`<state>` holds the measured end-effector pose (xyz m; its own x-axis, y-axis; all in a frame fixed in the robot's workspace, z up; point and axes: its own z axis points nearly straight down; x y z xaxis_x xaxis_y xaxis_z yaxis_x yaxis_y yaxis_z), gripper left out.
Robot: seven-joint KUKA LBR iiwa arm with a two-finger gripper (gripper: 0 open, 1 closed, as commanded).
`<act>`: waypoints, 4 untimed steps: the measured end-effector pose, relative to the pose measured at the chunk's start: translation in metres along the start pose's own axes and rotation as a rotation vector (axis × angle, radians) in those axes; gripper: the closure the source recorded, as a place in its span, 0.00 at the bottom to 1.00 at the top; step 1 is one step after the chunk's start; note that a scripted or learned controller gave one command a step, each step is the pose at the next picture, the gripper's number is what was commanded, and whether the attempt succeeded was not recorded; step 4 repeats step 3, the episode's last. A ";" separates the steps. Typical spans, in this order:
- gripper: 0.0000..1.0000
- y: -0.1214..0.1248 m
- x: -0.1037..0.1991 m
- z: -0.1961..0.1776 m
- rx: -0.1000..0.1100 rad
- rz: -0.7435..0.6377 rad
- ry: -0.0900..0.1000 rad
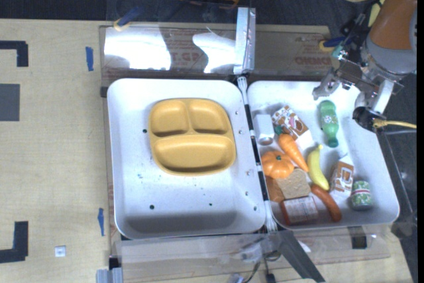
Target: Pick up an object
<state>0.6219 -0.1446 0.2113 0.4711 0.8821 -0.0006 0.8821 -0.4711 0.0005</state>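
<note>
My gripper [346, 93] hangs over the far part of the right bin [387, 162], open, with nothing between its fingers. Just below it and slightly left lies a green bottle [328, 120], not touched. Further down the bin are a carrot [291, 148], an orange round fruit [278, 166], a banana [318, 168], a slice of bread [295, 185], a sausage [326, 202], a small carton [342, 177] and a green can [361, 195]. A snack packet [289, 120] and a white cup [264, 128] lie at the bin's left.
The left bin [126, 162] holds a yellow divided plate [192, 136]. A red-labelled pack [301, 211] lies by the right bin's near wall. A clear panel [172, 46] stands behind the bins, and cables hang beside the arm at the right.
</note>
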 end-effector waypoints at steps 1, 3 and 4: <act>0.00 0.041 -0.035 0.115 0.008 -0.020 0.007; 1.00 0.023 0.035 0.002 0.000 -0.108 0.001; 1.00 0.023 0.035 0.002 0.000 -0.108 0.001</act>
